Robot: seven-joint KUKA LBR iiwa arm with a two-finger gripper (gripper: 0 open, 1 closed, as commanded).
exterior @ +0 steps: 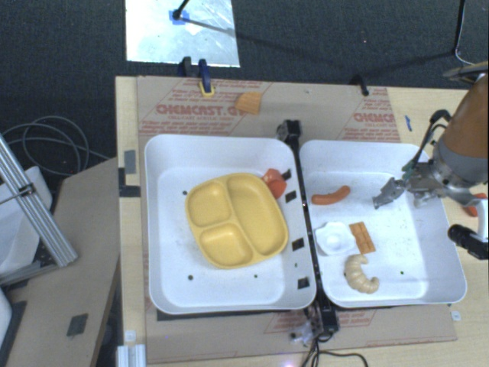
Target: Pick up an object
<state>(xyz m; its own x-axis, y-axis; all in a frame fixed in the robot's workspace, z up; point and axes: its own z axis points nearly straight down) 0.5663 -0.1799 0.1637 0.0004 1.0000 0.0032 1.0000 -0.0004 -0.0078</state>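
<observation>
In the right bin (428, 281) lie an orange-red sausage (331, 196), a white egg-like piece (333, 239), a brown wafer stick (362, 237) and a pale croissant (361, 274). My gripper (390, 193) hangs over the bin's upper middle, to the right of the sausage and apart from it. Nothing shows in its grasp. The arm's orange band (467, 128) sits above it at the right edge.
The left bin (172, 281) holds a yellow divided plate (235, 219) with a small red piece (275, 180) at its upper right rim. An orange block (248, 102) and a clamp (203, 75) rest on the bench behind the bins. A black divider (299, 205) runs between the bins.
</observation>
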